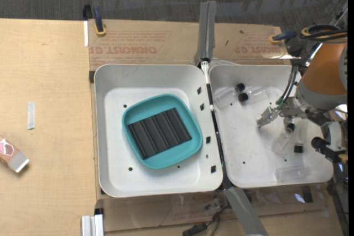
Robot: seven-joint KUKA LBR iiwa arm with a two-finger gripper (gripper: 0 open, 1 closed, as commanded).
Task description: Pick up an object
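A teal dish (161, 131) with a black ribbed insert lies tilted in the left bin (110, 174). The right bin (243, 171) holds several small clear vials with black caps: two near its back left (241, 92), one under the wrist (289, 127), and one at the front right (298, 148). A clear plastic piece (291, 174) lies near that bin's front wall. My gripper (266, 118) is low over the middle of the right bin and points left, a little left of the vial under the wrist. Nothing shows held in it.
The arm's orange band (327, 72) hangs over the right bin's right side. A divider bar (207, 30) runs between the bins at the back. On the bench at far left lie a small wrapped item (12, 155) and a pale strip (31, 115).
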